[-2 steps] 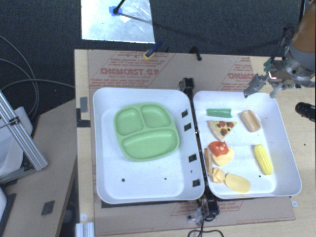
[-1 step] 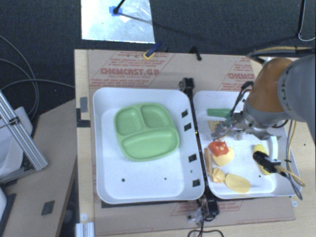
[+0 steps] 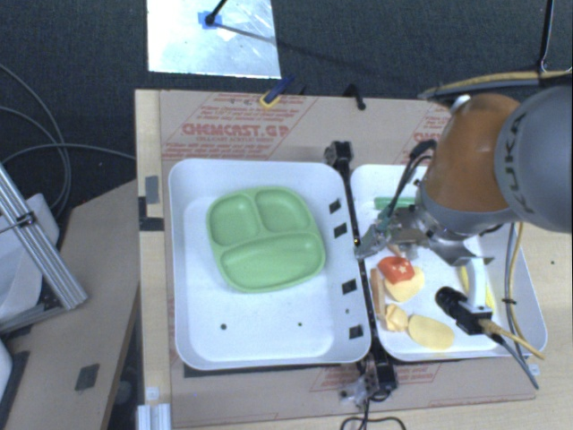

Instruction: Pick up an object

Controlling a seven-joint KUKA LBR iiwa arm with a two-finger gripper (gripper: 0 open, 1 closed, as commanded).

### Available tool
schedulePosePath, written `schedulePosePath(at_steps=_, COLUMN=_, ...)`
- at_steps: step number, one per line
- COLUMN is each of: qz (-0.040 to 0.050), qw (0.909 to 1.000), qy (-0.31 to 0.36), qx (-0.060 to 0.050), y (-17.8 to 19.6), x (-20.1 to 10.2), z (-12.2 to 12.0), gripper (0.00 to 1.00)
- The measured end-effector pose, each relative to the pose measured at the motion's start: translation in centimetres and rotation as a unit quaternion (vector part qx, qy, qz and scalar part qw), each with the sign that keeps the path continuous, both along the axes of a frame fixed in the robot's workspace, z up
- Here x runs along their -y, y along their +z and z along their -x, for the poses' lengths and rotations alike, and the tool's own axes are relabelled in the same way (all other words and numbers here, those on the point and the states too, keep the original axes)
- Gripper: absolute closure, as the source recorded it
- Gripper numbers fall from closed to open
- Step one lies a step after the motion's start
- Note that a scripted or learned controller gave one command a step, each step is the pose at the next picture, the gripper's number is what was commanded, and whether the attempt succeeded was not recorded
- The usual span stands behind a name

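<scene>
1. Dark floor lies all around the bench (image 3: 98, 231). On the bench is a brown cardboard sheet (image 3: 233, 124), and two white bins sit on it side by side, so the arm can reach both.
2. In the left bin (image 3: 192, 330) there is one green plate (image 3: 266, 240) with three parts. It lies flat near the middle, a bit toward the far edge. Nothing is on the plate.
3. The right bin (image 3: 369, 184) holds the small things, close together.
4. A red and yellow toy (image 3: 399, 276) lies near the bin's left edge. A tan stick (image 3: 378, 298) lies right along that left edge, just beside the toy.
5. A yellow lump (image 3: 431, 331) sits by the near edge. A long yellow thing (image 3: 476, 285) lies toward the right edge. A bit of something green (image 3: 394, 202) peeks out near the far edge, partly under the arm.
6. The gripper (image 3: 387, 236) hangs low over the left side of the right bin, just above the red and yellow toy. I think it is there because that toy is the one it will try to pick up.
7. I cannot tell if the gripper is spread apart or squeezed together. I see nothing held in it. The toy looks like it is lying in the bin, not lifted yet.
8. The toy is close to the bin's wall and the stick, so grabbing it could be tricky.
</scene>
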State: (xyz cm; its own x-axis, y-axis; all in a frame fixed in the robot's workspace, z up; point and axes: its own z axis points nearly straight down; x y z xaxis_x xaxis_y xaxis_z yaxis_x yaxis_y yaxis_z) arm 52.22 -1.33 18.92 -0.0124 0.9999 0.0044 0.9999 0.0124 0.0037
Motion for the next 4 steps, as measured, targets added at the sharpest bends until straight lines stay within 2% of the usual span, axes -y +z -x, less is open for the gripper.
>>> schedulePosePath(at_steps=1, qz=0.0004, qw=1.0000, qy=-0.001, qx=0.004, y=12.4, x=-4.9, z=3.5, gripper=0.00)
schedulePosePath(at_steps=2, qz=-0.0003, qw=1.0000, qy=0.002, qx=0.001, y=15.0, x=-16.7, z=3.6, gripper=0.00)
schedulePosePath(at_steps=3, qz=0.0013, qw=1.0000, qy=-0.002, qx=0.000, y=15.9, x=-15.9, z=3.5, gripper=1.00)
schedulePosePath(at_steps=4, qz=0.0035, qw=0.9999, qy=-0.008, qx=-0.005, y=6.9, x=-11.8, z=2.9, gripper=1.00)
